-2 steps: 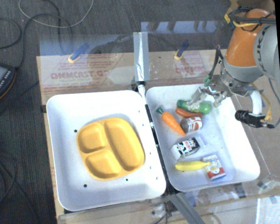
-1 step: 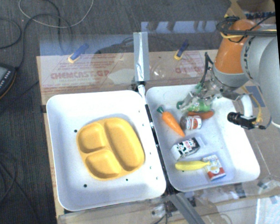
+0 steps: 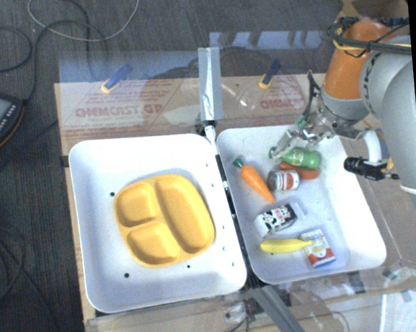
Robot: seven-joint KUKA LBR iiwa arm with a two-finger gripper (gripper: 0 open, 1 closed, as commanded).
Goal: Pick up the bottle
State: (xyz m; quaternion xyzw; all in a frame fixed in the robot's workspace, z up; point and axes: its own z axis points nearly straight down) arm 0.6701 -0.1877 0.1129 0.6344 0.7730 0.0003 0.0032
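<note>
Over the right white bin you've got the two-finger gripper low at the bin's far side, arm coming in from the right with the orange band above the wrist. I can't tell from this slant whether the fingers are spread or closed; they blur into the metal linkage, and nothing is visibly between them. Your target looks to be the green plastic bottle, lying on its side just below the gripper, touching or nearly touching an orange-red item under it that's mostly hidden. Just beside it, toward you, is a small can with a red label, also on its side. The orange toy carrot with a green top lies diagonally near the bin's left wall. Nearer the front: a black-and-white cow-pattern carton, a yellow banana, and a small red, white and blue box touching the banana's right end. Over in the left white bin sits a yellow three-compartment tray, well apart from all of it.
</note>
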